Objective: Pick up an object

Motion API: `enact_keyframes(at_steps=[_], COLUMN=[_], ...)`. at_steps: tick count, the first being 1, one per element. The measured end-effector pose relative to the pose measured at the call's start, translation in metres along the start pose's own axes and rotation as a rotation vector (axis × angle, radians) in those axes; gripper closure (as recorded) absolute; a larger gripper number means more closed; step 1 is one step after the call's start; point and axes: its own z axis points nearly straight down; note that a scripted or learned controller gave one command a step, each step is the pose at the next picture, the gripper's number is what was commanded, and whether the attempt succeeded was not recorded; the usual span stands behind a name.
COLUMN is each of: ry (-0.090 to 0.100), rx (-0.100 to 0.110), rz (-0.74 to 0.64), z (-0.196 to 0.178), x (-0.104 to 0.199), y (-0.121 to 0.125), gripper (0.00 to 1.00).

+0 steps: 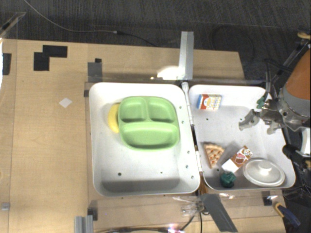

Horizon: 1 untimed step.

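My gripper [257, 124] hangs over the right side of the right bin [228, 118], open, with nothing between its fingers. One finger [247, 121] points left and the other [271, 126] sits nearer the wrist. Below it in this bin lie a pizza slice [214, 154], a brown and white packet [241, 156], a small white block [228, 167], a dark green object [227, 179] and a white round bowl [264, 173]. A small orange, white and blue carton [209, 102] lies near the bin's far left corner, apart from the gripper.
The left bin [141, 178] holds a green divided plate [148, 122] with a yellow object [113, 118] partly tucked under its left edge. A metal post [186, 57] stands behind the bins' shared wall [191, 130]. Bare white floor lies under the gripper.
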Motion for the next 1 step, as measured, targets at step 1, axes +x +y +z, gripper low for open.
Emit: enact_keyframes(at_steps=[1], ry=[-0.001], rx=[0.000], rz=[-0.120], z=[0.0730], x=[-0.0113], y=[-0.0280], gripper=[0.00])
